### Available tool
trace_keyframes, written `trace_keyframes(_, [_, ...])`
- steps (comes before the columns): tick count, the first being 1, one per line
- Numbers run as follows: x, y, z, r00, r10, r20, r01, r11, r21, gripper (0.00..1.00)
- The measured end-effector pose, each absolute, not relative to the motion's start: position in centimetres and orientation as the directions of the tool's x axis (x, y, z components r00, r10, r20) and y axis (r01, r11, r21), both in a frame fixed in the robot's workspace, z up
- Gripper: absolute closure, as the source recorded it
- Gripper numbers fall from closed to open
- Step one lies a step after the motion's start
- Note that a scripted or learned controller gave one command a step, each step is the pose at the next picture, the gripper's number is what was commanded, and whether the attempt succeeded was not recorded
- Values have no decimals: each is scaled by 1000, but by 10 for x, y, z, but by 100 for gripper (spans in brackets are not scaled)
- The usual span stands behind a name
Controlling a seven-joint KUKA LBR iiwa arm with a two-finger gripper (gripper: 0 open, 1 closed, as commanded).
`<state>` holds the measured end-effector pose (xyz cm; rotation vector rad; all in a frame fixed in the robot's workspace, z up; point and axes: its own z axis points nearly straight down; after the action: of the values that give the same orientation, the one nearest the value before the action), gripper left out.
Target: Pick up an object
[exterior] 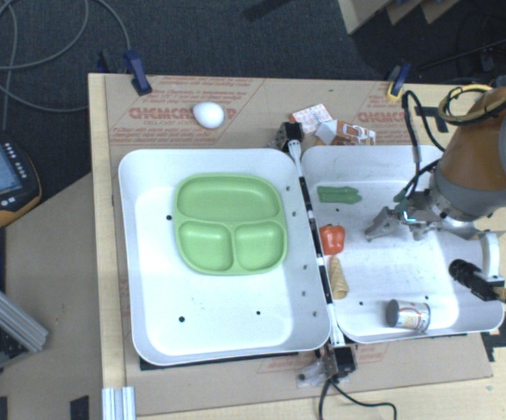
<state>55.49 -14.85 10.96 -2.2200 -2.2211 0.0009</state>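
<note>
The right bin (384, 169) holds several small things. A flat green piece (338, 194) lies near its back left. A red and orange object (332, 237) sits against the left wall, with a tan cone-like piece (337, 278) just in front of it. A small grey and white can (408, 314) lies on its side near the front edge. My gripper (383, 224) hangs low over the middle of this bin, pointing left, to the right of the red object and apart from it. Nothing shows in its grasp.
The left bin (148, 278) bears a green divided plate (231, 223). Behind the bins on the cardboard lie a white egg-shaped ball (207, 114) and crumpled wrappers (327, 127). Blue clamps (137, 70) (397, 79) hold the back edge.
</note>
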Motion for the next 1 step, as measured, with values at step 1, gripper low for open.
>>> trace_keyframes(1, [604,-93,84,-1,1000,0,1000,1,1,0])
